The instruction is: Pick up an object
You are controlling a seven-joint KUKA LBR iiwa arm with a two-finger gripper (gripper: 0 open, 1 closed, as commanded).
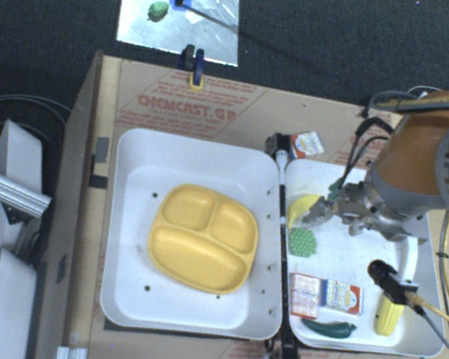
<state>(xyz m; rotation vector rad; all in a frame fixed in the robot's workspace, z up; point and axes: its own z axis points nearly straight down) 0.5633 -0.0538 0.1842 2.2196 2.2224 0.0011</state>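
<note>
Over the right bin [331, 181], near its left wall, the gripper [318, 216] hangs low from the grey and orange arm [418, 159]; whether the claw is open or closed cannot be told, and nothing can be seen held in it. Just beside it, against the bin's left wall, lies a yellow wedge [302, 205], with a bumpy green ball [302, 243] close below. Nearer the front edge sit a red and white packet [325, 296], a dark green pepper [330, 326] and a yellow corn cob [389, 316]. Across the divider, the left bin [133, 194] holds a yellow divided plate [203, 237].
</note>
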